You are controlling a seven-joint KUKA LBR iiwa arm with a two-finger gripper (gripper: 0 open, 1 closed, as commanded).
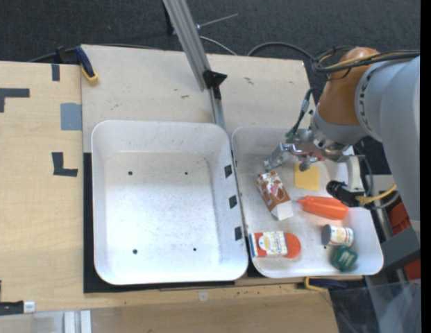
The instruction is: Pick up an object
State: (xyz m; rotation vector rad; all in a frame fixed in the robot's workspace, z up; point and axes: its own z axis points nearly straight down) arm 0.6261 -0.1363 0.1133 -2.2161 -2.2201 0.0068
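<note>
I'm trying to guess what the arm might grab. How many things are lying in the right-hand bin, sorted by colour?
Brown and white: 1, a small carton
Yellow: 1, a flat block
Orange: 1, a carrot-shaped piece
Red and white: 1, a packet
Cream: 1, a little jar
Green: 1, a small lump
Total: 6

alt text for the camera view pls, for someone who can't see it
A grey arm's tool hangs over the right bin, above a yellow block, brown carton, orange bottle, red pouch, small jar and green object. A second bin sits left.
</note>
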